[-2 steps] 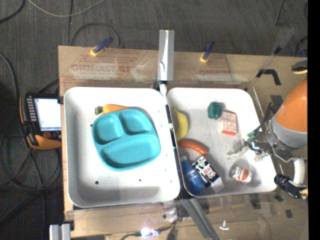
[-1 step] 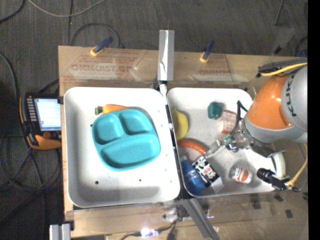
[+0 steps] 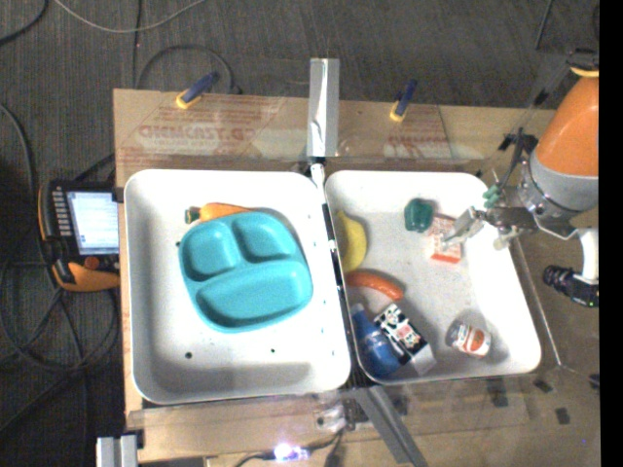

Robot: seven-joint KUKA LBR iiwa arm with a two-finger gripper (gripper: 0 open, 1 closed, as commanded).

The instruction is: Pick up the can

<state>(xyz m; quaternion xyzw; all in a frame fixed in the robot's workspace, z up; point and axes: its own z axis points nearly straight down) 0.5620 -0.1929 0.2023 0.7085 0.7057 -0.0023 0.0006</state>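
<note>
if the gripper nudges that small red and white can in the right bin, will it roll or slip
The small red and white can appears to lie tilted near the right white bin's front corner, so it probably rolls. Its rounded, shiny-looking sides may slip between the gripper fingers. It's likely rigid and light.

Single fixed camera above bench [image 3: 136, 125], slanted down over both bins [image 3: 156, 358].

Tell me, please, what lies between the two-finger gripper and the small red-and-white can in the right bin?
In the camera view, bare white bin floor separates the gripper from the small red-and-white can; the small red-and-white carton lies just left of that stretch.
</note>
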